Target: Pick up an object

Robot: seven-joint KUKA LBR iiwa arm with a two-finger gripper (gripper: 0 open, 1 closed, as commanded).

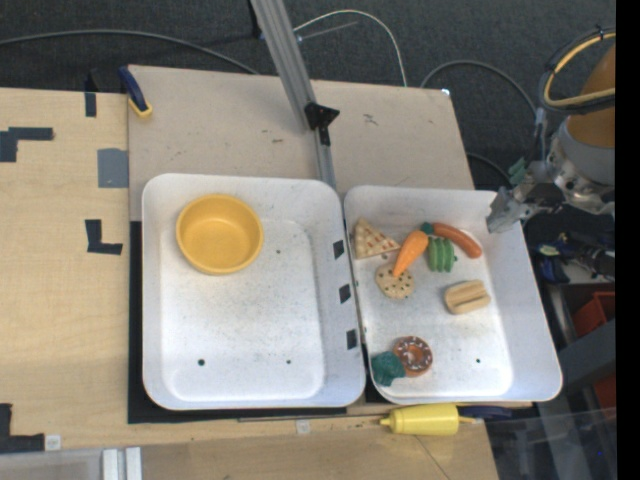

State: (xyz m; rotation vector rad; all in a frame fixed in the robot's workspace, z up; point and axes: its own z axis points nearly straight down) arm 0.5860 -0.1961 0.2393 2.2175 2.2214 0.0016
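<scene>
So far nothing is picked. Tool [503,214] hovers at the right bin's [525,368] upper right rim, just beside the sausage [458,238]; its state cannot be told. Carrot [408,252], bread [466,296] and donut [412,355] lie in that bin. Approach and grasp remain.

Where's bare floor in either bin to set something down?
Left bin: all bare below and right of the yellow bowl. Right bin: bare patch along the near right, between the bread piece and the donut. Crowded: the right bin's far half, around the carrot.
</scene>
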